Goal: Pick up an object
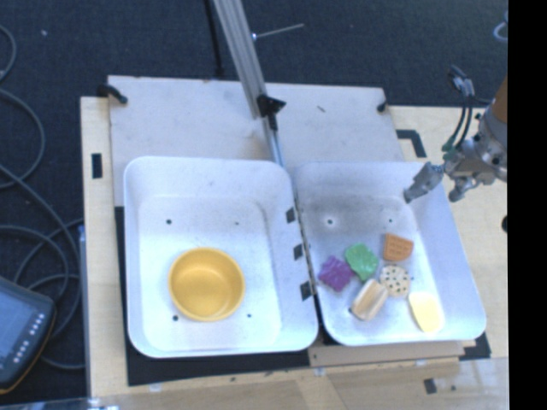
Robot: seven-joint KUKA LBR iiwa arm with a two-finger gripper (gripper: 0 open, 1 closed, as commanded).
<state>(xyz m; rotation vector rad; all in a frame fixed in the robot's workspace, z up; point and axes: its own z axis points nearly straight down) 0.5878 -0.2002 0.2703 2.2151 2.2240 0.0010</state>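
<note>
Bench (94, 229) of pale wood stands on dark floor (51, 41) strewn with cables (26, 195).

1. Two white bins: left bin (145, 229), right bin (453, 272)
2. One yellow bowl (206, 284), left bin, 7 o'clock
3. Six small objects, right bin, 6 o'clock: purple piece (335, 273), green piece (361, 260), orange piece (397, 248), spotted cookie (394, 280), tan block (369, 300), pale yellow piece (426, 311)
4. One gripper (440, 182)

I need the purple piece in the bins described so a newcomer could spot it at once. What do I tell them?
Look at the right bin, the one holding a cluster of small items near its front. The purple piece sits at the cluster's left edge, closest to the divide between the bins, touching the green piece. It is the only purple item there.
</note>
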